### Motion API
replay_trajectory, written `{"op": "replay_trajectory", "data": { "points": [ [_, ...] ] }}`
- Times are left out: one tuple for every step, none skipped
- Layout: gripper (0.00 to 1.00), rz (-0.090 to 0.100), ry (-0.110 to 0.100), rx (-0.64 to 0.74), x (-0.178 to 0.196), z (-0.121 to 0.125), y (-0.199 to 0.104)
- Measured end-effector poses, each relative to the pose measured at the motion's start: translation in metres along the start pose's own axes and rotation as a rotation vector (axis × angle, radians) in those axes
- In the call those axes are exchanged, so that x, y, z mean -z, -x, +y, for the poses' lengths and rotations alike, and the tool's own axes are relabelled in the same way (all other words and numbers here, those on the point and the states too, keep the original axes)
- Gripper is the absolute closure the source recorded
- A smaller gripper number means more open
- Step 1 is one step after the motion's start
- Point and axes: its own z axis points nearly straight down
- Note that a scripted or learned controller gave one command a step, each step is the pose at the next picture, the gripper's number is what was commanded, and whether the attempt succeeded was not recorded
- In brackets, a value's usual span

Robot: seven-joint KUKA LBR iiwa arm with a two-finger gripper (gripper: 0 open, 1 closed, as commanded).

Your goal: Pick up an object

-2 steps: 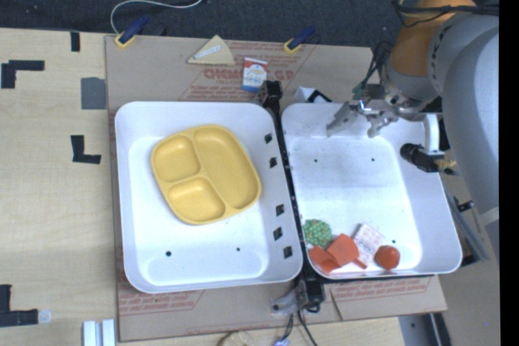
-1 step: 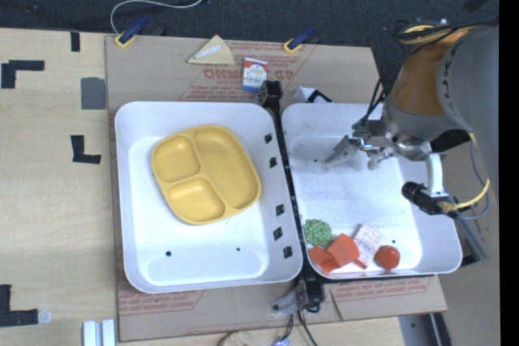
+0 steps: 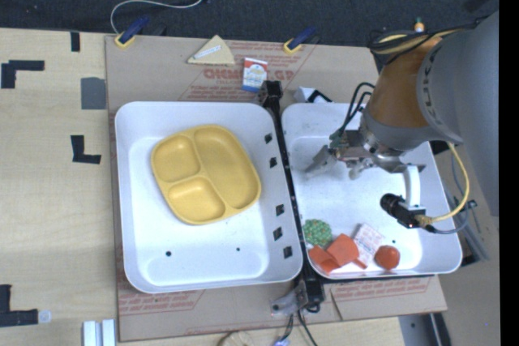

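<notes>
Nearest me, along the right bin's (image 3: 438, 174) front edge, lie four small things: one green piece (image 3: 317, 232), one orange block (image 3: 340, 249), one white packet (image 3: 369, 237), one red ball (image 3: 388, 257). The claw (image 3: 324, 160) hangs farther back, prongs apart, gripping nothing; it should drop squarely over one piece. Left bin (image 3: 138, 215): one yellow plate (image 3: 205, 173).

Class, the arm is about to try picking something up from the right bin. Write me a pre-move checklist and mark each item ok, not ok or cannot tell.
1. Objects present in the right bin: ok; green piece, orange block, card and red ball lie along its near edge.
2. Gripper over that bin: ok.
3. Gripper above an object: not ok; it sits over bare floor.
4. Gripper empty: cannot tell.
5. Yellow plate out of the way, in the left bin: ok.
</notes>
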Motion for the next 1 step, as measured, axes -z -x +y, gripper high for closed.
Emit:
{"op": "replay_trajectory", "data": {
  "points": [
    [0.0, -0.001, 0.003, -0.001, -0.0432, -0.009, -0.0016]
  ]
}}
